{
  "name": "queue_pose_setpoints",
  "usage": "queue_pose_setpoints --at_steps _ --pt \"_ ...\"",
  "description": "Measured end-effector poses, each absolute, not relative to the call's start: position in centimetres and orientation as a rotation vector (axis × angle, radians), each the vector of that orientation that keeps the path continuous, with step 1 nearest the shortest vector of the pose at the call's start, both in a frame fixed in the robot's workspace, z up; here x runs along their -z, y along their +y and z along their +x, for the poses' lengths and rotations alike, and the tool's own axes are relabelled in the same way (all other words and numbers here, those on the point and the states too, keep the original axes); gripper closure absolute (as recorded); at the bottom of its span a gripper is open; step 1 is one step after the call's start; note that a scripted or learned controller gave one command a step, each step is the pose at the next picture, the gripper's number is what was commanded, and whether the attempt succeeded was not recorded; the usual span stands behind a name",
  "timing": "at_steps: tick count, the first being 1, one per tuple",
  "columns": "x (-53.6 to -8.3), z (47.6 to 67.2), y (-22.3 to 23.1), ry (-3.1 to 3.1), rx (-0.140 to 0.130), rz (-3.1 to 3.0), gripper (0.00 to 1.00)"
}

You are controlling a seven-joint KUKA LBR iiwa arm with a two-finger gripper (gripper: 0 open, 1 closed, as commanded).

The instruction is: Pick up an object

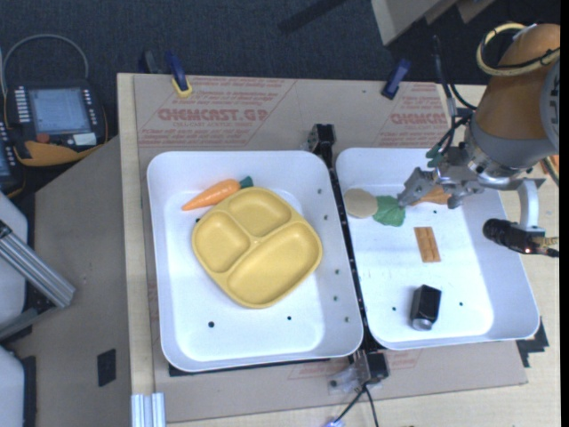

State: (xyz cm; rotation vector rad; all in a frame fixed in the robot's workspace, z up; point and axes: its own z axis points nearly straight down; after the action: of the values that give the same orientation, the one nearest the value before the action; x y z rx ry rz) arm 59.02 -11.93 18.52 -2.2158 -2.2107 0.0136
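Objects for picking lie spread over two shallow white bins on the bench. Left bin (169, 265): a plastic orange carrot with a green top (212, 194) lies near the far edge, touching the rim of a yellow three-compartment plate (257, 246) that fills the bin's middle. Right bin (498, 314): a round beige disc (361, 204) lies at the far left corner, just beside a crumpled green leaf-like piece (389, 212). Nearer the middle lies a small flat orange-brown rectangular block (428, 244), and toward the near edge a small black boxy object with a grey end (425, 307), well apart from the rest. The two-finger gripper (427, 188) hangs over the far part of this bin, its tip just beside the green piece, with something orange showing right by it; whether its fingers are spread or closed cannot be told.
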Motion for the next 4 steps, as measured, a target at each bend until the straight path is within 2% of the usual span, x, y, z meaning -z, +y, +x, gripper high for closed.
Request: queue_pose_setpoints --at_steps 1,2,3,4 --pt "-19.2 59.3 -11.9 -2.221 -0.001 -2.220 0.00" --pt "-13.5 60.1 -12.0 -2.219 -0.003 -2.220 0.00" --pt "-8.2 60.0 -11.9 -2.218 -0.003 -2.220 0.00" --pt "-9.6 60.1 -11.9 -2.222 0.002 -2.223 1.00"
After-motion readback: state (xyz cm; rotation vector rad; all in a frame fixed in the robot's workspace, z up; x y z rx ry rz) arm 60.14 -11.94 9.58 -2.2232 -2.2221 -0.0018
